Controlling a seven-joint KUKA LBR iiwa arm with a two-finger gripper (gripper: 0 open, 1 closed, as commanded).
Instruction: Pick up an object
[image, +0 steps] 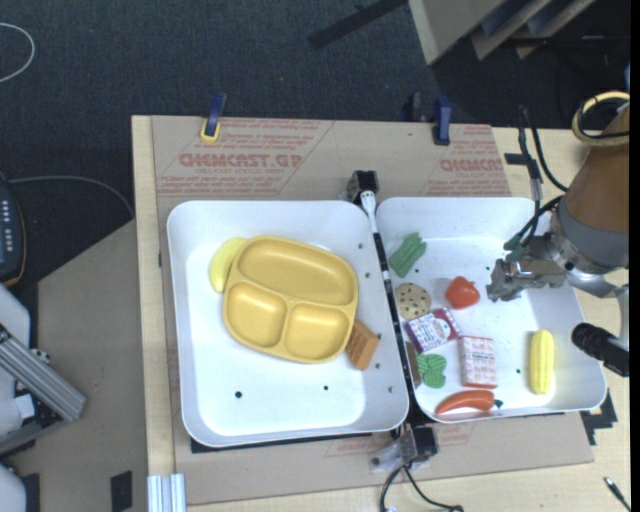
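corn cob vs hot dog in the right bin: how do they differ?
Colour: the corn cob is yellow, the hot dog red-orange. Pose: the corn cob lies along the bin's right side, top to bottom in the view; the hot dog lies crosswise by the near rim. Both are elongated and lie flat in the right bin.

My arm (600, 190) runs off the right edge, so its upper part is cut away. My gripper (505, 280) is too small and dark to show how it stands. The yellow tray (290, 298) hides part of a yellow piece (224, 262) behind it. The print on the small packets (478, 360) is too fine to read.
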